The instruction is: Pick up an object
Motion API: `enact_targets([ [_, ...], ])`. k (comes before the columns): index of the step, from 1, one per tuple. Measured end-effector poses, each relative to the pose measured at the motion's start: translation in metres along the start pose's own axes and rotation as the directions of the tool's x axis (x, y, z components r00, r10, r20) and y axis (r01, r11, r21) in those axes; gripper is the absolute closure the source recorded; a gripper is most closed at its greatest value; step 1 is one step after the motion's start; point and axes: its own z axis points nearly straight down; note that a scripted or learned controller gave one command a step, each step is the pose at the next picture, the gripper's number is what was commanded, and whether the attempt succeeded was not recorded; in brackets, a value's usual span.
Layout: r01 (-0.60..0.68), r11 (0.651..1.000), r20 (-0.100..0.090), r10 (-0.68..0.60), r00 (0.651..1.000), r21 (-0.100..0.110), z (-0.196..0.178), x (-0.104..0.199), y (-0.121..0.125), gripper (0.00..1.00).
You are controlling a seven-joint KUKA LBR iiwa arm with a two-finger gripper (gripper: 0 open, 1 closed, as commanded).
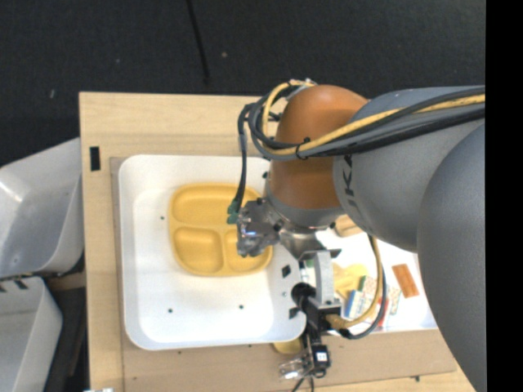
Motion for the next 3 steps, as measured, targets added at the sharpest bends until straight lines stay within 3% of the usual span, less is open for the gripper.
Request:
enact_targets([
  [1, 0.004, 1.000, -0.006, -0.004, 1.000, -0.013, -0.159, 0.110, 0.022, 1.00],
  [2, -0.011, 1.000, 0.006, 0.011, 1.000, 0.012, -0.026, 0.095, 0.029, 1.00],
  [3, -0.005, 1.000, -0.001, 0.005, 1.000, -0.002, -0.182, 0.103, 0.012, 1.00],
])
